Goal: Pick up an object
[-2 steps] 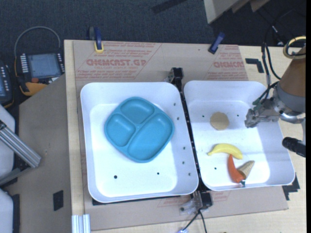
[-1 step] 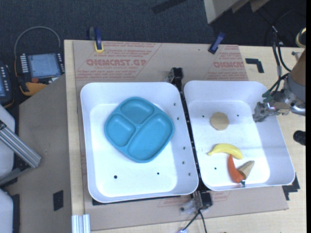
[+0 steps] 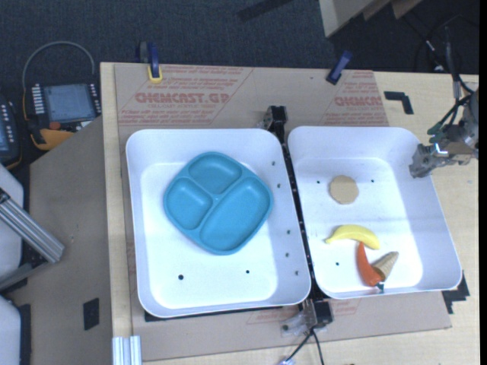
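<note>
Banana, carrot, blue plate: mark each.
banana (image 3: 353,236), camera view, middle of its curve
carrot (image 3: 367,266), camera view, mid-body
blue plate (image 3: 218,201), camera view, central divider

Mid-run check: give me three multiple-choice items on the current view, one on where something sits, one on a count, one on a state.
1. Where is the blue divided plate?
A. in the left bin
B. in the right bin
C. on the bare bench

2. How many loose items lie in the right bin?
A. two
B. four
C. six

3. How does the hand stand to the items?
A. pressed on the banana
B. inside the left bin
C. apart from them, at the right bin's far right rim

Key:
1 A: the blue divided plate rests in the left bin.
2 B: round cookie, banana, carrot, cone in the right bin.
3 C: the hand touches none.
</note>
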Motion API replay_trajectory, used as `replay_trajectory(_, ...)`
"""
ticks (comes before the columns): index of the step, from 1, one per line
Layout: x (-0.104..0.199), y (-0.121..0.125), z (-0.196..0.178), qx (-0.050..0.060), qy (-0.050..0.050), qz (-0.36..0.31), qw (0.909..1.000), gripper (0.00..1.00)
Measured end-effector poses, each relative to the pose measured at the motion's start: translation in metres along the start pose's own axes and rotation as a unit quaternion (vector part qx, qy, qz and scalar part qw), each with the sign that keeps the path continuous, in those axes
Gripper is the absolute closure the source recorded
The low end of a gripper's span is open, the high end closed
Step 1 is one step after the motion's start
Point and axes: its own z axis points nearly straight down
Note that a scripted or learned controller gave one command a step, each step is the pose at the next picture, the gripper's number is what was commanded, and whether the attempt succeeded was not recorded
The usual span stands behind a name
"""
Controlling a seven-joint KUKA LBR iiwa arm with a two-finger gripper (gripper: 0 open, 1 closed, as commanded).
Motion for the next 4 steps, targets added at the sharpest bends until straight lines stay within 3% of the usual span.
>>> replay_trajectory(2, 0.113, -0.012, -0.013, 0.004, 0.003, -0.002, 1.0000, 1.00)
replay_trajectory(4, 0.204, -0.040, -0.015, 0.005, 0.002, -0.001, 1.0000, 1.00)
